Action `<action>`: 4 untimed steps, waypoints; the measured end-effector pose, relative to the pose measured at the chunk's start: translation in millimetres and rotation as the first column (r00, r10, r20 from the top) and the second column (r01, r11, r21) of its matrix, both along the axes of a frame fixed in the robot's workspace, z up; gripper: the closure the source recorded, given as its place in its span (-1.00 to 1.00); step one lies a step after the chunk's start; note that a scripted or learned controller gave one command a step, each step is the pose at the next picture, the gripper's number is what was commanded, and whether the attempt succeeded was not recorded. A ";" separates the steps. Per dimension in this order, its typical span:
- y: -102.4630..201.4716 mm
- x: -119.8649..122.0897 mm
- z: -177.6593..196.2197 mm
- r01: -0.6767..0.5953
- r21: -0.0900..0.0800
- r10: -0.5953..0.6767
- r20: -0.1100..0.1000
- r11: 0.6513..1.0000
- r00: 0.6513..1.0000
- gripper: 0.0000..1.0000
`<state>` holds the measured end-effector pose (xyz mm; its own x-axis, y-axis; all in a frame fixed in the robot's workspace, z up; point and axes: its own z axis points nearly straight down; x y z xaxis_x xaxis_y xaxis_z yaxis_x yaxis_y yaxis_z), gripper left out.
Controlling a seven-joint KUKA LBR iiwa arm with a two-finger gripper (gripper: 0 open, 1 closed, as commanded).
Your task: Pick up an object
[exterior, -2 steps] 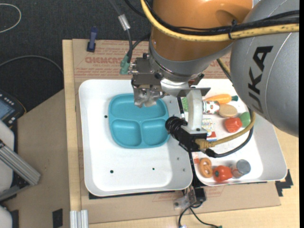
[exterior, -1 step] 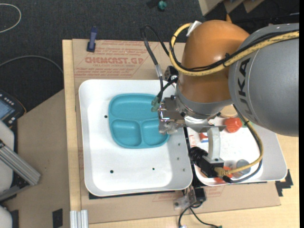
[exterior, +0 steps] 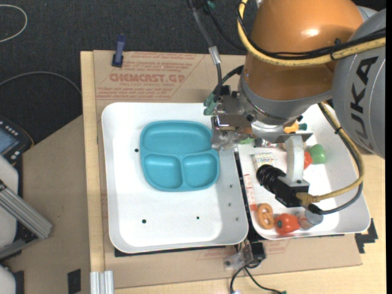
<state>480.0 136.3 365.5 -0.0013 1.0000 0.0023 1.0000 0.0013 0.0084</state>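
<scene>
Grey-and-orange arm (exterior: 300,48) at upper right of frame, gripper (exterior: 229,127) low over the bins' shared edge, finger state cannot be told, teal divided plate (exterior: 177,155) in left bin (exterior: 122,213), small toys in right bin (exterior: 349,219), red tomato (exterior: 286,223), pretzel (exterior: 264,214).

This is a robot test lab, not a home or a shop. A big grey industrial arm (exterior: 318,60) with an orange band fills the frame from twelve to three o'clock, trailing loose yellow and black cables (exterior: 334,192). Below it, a plywood table (exterior: 153,78) carries two shallow white bins: the left bin (exterior: 122,213) at about seven o'clock, the right bin (exterior: 352,216) at about four. Small toy-like odds and ends (exterior: 278,219) lie in the right one. Dark carpet (exterior: 55,35) surrounds the table, with thin wires across it at ten o'clock and an aluminium rail (exterior: 24,216) at eight.
</scene>
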 end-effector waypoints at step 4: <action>87.8 85.7 -6.7 0.001 0.002 -0.001 0.011 1.000 1.000 1.00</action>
